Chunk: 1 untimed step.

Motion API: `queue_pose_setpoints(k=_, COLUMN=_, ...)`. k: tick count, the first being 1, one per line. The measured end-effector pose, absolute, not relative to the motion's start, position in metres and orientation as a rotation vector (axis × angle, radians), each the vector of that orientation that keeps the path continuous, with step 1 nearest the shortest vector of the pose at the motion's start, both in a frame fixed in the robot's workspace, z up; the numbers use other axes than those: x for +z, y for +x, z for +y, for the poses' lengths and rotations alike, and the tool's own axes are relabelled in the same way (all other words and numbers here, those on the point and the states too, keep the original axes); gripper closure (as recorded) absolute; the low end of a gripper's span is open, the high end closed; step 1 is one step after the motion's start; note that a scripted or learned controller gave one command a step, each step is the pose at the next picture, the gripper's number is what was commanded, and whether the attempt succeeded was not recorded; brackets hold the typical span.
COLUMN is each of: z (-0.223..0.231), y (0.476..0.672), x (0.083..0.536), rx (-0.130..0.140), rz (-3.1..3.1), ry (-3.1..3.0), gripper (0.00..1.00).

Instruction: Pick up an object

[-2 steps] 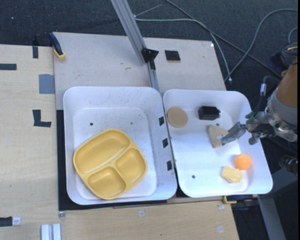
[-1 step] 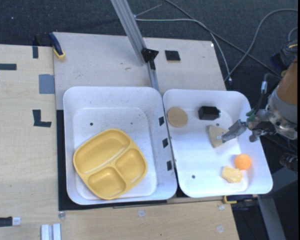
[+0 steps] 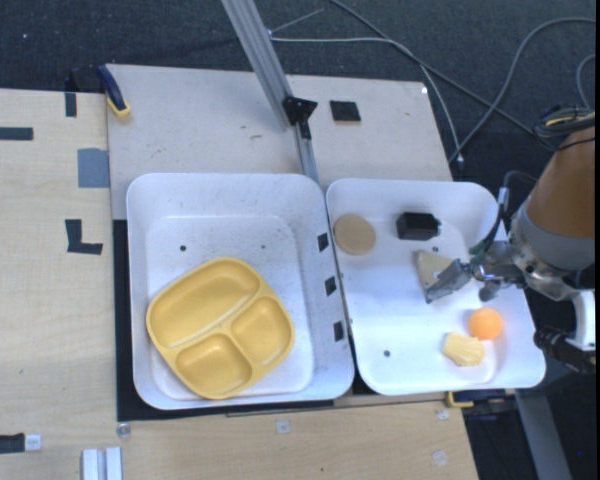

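Note:
The right bin (image 3: 400, 368) holds a tan disc (image 3: 355, 234), a small black block (image 3: 417, 226), a pale beige wedge (image 3: 430, 264), an orange ball (image 3: 486, 324) and a pale yellow lump (image 3: 464, 349). My gripper (image 3: 450, 282) reaches in from the right, low over the middle of this bin. Its tip is right beside the beige wedge, touching or nearly touching its lower right side. The ball and the yellow lump lie just below it, apart from it. Nothing is seen held.
The left bin (image 3: 220, 193) holds a yellow three-compartment plate (image 3: 220, 326) at its front. A slanted metal pole (image 3: 260, 43) rises behind the two bins. The grey and orange arm (image 3: 562, 213) overhangs the right bin's right rim.

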State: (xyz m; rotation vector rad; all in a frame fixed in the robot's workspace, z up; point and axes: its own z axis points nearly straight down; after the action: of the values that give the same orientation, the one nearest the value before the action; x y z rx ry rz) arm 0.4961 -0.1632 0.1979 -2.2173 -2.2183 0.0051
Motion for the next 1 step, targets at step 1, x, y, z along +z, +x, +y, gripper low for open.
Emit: queue_pose_setpoints(k=1, z=-0.1638, y=0.5028, x=0.1377, rx=0.007, rz=-2.217, ry=-2.217, gripper=0.0)
